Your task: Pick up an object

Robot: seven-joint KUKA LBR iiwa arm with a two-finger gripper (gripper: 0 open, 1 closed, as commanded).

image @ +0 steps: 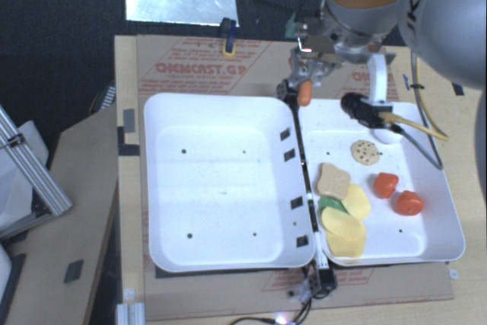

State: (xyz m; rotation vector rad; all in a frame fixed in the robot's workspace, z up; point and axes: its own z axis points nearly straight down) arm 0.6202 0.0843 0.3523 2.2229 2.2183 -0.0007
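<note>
My gripper hangs over the far left corner of the right bin, fingers pinching a small orange object. A cookie lies mid-bin.

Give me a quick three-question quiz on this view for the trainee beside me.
1. True or false: the hand has a small orange object between its fingers.
2. Which bin holds the cookie: A) left, B) right?
3. How many red pieces lie in the right bin?

Key: 1 true; 2 B; 3 two, one beside the other.
</note>
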